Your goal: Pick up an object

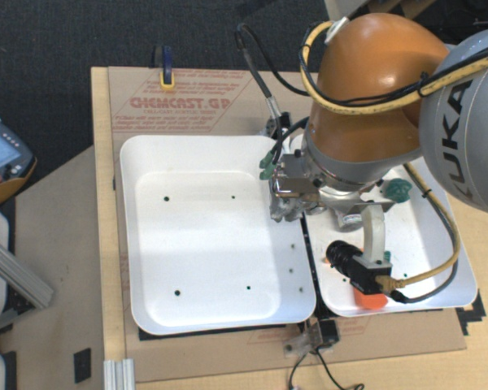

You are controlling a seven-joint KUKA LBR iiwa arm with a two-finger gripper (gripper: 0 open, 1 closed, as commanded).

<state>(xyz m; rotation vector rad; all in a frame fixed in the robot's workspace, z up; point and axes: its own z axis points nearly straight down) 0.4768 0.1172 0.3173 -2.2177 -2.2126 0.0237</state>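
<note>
Now, landmark: we take the left bin (203, 242), white and shallow, its floor marked by a few small dark dots, and we place all else against it.
clip (321, 331): just past the left bin's near right corner, thin wires running from it.
rail (16, 270): pale metal, off the left bin's near left corner and well apart from it.
orange object (371, 301): right of the left bin's near right corner, lying in the right bin (419, 242) near that bin's front rim; we see its lower part, robot hardware covering the rest.
right bin: white too, set against the left bin's right side, a dark seam between them.
gripper (289, 201): over the left bin's right rim, about midway along it, at the seam.
grip: we cannot tell how wide the gripper stands or whether it has hold of anything; the wrist above covers it.
teal object (399, 189): right of the left bin and farther back than the gripper, in the right bin, partly under the arm (374, 88).
arm: grey and orange, bulking above the left bin's far right corner.
cardboard (187, 116): under the left bin, its red print showing beyond the far rim.
clamp (167, 67): blue, beyond the left bin's far rim, on the cardboard's far edge.
</note>
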